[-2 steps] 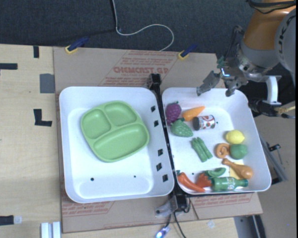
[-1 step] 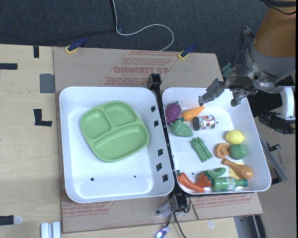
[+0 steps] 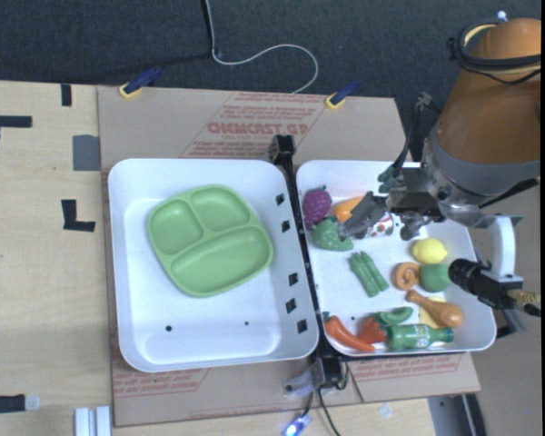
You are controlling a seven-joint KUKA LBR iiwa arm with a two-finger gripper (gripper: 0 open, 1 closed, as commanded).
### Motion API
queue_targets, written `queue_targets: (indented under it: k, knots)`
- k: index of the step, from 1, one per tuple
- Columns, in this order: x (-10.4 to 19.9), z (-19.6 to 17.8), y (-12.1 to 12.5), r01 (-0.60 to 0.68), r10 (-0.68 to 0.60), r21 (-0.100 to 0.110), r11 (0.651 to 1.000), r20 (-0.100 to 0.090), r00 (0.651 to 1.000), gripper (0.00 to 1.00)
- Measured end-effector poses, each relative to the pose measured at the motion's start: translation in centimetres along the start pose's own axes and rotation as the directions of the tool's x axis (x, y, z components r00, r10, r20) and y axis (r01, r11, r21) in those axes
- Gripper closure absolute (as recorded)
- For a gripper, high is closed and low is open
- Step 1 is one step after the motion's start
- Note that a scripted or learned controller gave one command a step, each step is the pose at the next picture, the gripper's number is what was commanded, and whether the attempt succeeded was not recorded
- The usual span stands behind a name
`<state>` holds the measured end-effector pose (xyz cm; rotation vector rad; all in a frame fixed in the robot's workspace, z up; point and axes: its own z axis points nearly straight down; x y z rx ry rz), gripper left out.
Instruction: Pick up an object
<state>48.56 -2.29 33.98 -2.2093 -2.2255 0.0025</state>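
**Gripper low over the right bin, nearest the green leafy toy**

My gripper (image 3: 351, 229) sits low in the right bin (image 3: 480, 243), its tip just beside or touching the green leafy toy (image 3: 326, 236) near the bin's left wall. Open or closed: can't tell, the dark tip blurs against the toy. Nothing is visibly held.

Likely target is the leafy toy. I judge it to be light hollow plastic, stiff, bumpy on top and smooth on the sides, so it is apt to squirt out if pinched off-centre. Best hold is across its narrow middle, coming straight down. It lies close to the wall, with the purple grapes (image 3: 316, 204) just behind it and an orange piece (image 3: 346, 209) near, so there is little room on that side and a chance of nudging the neighbours.

Easier options:
- The green pod (image 3: 368, 273) lies apart from the others. It is long and thin, so take it across the short axis at mid-length.
- The lemon (image 3: 429, 250) is round and slick, so it probably rolls.
- The green bottle (image 3: 418, 337) lies on its side at the front edge, crowded by the red pepper (image 3: 343, 334) and the drumstick (image 3: 436, 309).

All look like toy food and not fragile. The left bin (image 3: 127, 271) has a green divided plate (image 3: 211, 239), flat and hard to pinch, so skip it.
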Motion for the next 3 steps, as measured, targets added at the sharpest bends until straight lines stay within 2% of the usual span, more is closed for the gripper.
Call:
queue_targets:
  k: [1, 2, 3]
  knots:
    - [-0.3, -0.9, 0.3, -0.003, 0.003, -0.002, 1.000, 0.003, 1.000, 1.00]
    - [7.7, -6.3, 0.7, 0.003, -0.003, -0.009, 1.000, 0.001, 1.000, 1.00]
    - [8.0, -7.4, -0.2, -0.004, 0.004, -0.005, 1.000, 0.003, 1.000, 1.00]
